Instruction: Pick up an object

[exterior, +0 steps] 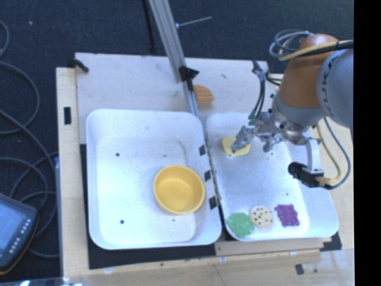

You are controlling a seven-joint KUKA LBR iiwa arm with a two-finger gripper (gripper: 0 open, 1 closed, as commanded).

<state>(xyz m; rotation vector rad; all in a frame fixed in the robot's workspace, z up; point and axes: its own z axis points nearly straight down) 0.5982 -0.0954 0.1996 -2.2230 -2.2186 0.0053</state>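
Gripper (243,140) over pale yellow piece (233,147) in right bin (309,219), jaw state unclear; centre, then descend straight.

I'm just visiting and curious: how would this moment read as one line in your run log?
arm: over right bin | gripper: at pale yellow piece, grasp unconfirmed | left bin: yellow bowl

The bench (68,177) bears two white bins (107,159) (309,213) side by side.
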